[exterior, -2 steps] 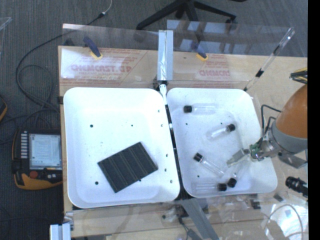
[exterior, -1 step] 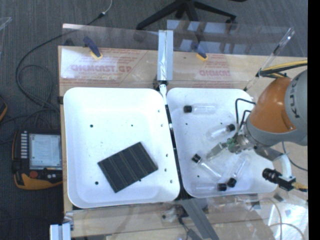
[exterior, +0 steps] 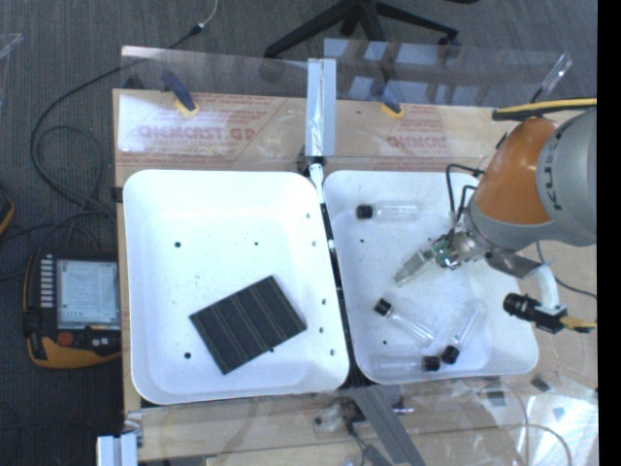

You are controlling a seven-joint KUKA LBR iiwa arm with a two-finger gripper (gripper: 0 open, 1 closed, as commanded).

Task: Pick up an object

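Several clear tubes with black caps lie in the right bin (exterior: 505, 362). One tube (exterior: 388, 211) rests near the far wall. Another tube (exterior: 406, 322) lies in the middle front, and a third tube (exterior: 464, 326) lies slanted to its right. A further tube (exterior: 403, 364) lies along the front wall. My gripper (exterior: 411, 267) hangs low over the middle of the right bin, slanting down to the left. It sits between the far tube and the front ones, with nothing visibly held. A dark ribbed rectangular pad (exterior: 248, 323) lies in the left bin (exterior: 155, 212).
The grey arm with its orange band (exterior: 509, 178) comes in over the right bin's right side. A black connector with a cable (exterior: 529, 309) sticks out near the right rim. A pendant (exterior: 73, 304) lies on the floor to the left.
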